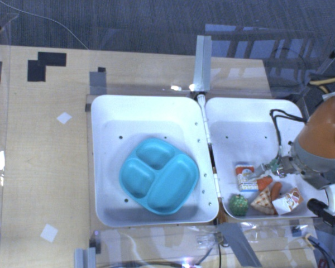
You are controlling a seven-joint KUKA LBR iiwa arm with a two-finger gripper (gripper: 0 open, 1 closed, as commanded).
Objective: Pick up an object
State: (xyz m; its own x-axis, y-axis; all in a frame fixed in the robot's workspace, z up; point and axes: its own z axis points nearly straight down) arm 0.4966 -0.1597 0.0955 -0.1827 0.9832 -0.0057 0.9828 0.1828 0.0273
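From above, my pincer (274, 168) hovers in the right bin (234, 116); whether it is spread I cannot tell. Small toy foods (262, 194) cluster at its 7 o'clock. A blue divided plate (159, 175) fills the left bin (117, 121).

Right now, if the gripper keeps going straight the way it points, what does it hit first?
Probably the red-and-white carton: the gripper points left across the right bin toward it. Depth is unclear from above, so it might pass over.
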